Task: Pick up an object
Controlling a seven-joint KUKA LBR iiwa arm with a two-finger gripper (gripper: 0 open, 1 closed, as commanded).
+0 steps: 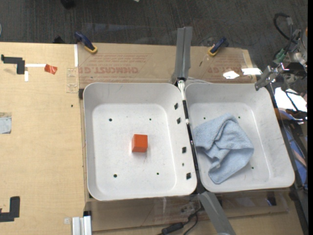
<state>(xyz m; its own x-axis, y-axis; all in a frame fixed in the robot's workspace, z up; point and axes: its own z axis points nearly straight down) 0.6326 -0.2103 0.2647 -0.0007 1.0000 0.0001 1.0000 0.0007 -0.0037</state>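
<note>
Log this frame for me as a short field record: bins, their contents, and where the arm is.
left bin: holds one orange block, near the middle of the floor, resting flat
right bin: holds a crumpled light blue cloth, lying towards the bin's left side
arm hardware: at the right edge, beyond the right bin's far corner, over neither object
task state: nothing picked up yet

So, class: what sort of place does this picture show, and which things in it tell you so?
Probably a robotics lab bench. Two shallow white plastic bins sit side by side, holding a small orange block and a crumpled light blue cloth; blue-and-yellow clamps pin the cardboard backing.
</note>
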